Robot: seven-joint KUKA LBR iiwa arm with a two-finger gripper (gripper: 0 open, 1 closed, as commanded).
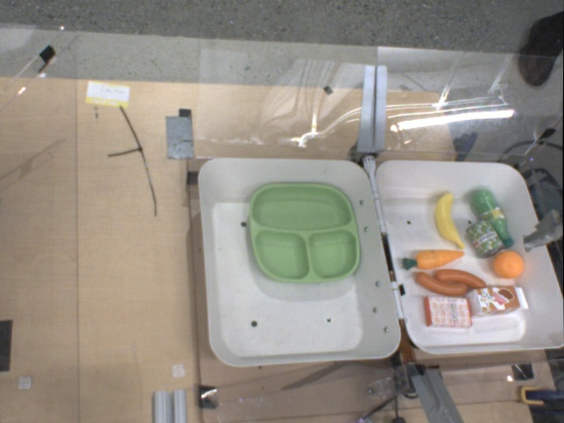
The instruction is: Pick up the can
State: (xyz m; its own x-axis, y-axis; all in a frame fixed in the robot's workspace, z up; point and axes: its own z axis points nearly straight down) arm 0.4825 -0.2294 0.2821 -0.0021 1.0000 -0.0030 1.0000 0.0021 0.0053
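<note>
The can is green with a patterned label at its near end. It lies on its side in the right bin, near the far right corner. A yellow banana lies just to its left, and an orange touches its near end. A grey tip of my gripper pokes in at the view's right edge, a short way right of the can and apart from it. Nothing shows in the gripper.
The right bin also holds a carrot, a sausage and two small cartons. The left bin holds a green divided plate. A dark part of the arm hangs at the top right.
</note>
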